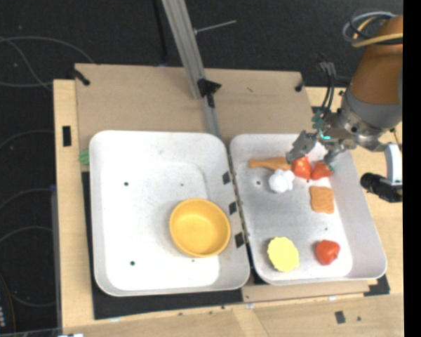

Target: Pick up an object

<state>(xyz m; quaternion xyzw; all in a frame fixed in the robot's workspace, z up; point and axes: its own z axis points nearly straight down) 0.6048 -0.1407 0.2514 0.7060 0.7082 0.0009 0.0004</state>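
Hanging over the far part of the right bin (351,209), the gripper (313,153) is seen with its two fingers spread apart; a small red object (302,167) lies just below and between them (whether it is gripped cannot be told). Listed beside it: a second red piece (321,171), an orange carrot-shaped item (269,163), a white ball (281,182). Nearer: an orange block (322,200), a red object (327,252), a yellow disc (283,254). The left bin (126,188) is occupied by a yellow bowl (199,227).
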